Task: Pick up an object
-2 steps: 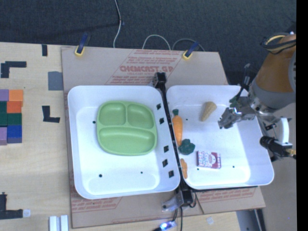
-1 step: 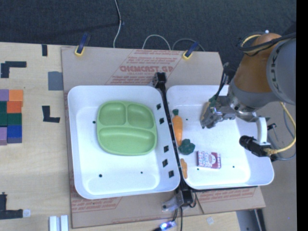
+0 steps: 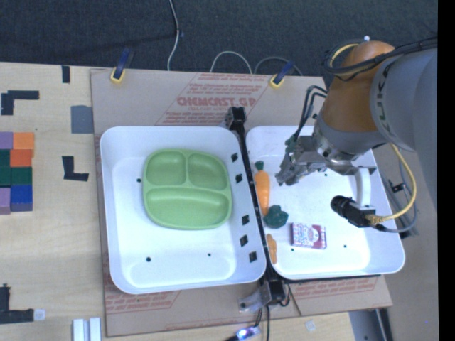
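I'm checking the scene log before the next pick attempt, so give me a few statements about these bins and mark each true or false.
1. The green divided plate lies in the left bin. True.
2. The carrot lies along the right bin's left wall. True.
3. The small carton sits on the green plate. False: it lies on the right bin's floor, right of the dark green piece.
4. The gripper hangs over the left bin. False: it is over the right bin, right of the carrot.
5. Coloured blocks stand inside the left bin. False: they sit on the bench, left of both bins.
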`<state>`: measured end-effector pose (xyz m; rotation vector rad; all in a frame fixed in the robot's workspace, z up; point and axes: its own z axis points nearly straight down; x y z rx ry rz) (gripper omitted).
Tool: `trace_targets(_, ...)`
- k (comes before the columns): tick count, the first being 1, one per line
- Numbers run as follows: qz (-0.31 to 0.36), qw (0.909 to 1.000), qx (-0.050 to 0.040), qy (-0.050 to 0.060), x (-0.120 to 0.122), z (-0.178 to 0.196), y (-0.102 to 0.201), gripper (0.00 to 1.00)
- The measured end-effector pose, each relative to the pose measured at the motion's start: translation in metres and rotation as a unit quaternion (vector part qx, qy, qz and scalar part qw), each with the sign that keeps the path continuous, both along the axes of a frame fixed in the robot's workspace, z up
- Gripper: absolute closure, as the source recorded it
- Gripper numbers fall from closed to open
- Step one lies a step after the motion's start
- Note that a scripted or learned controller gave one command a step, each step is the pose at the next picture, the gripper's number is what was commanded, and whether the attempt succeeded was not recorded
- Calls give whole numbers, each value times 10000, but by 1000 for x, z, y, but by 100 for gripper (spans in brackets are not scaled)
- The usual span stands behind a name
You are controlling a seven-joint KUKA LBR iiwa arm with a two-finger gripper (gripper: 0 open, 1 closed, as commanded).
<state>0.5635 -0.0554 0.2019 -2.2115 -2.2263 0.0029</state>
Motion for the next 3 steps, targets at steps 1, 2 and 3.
trace_targets(1, 1, 10000, -2, 12, -2, -9, 55, 100)
trace_targets(2, 0, 10000, -6, 3, -5, 4, 112, 100)
trace_targets(3, -5, 10000, -9, 7, -7, 12, 156, 100)
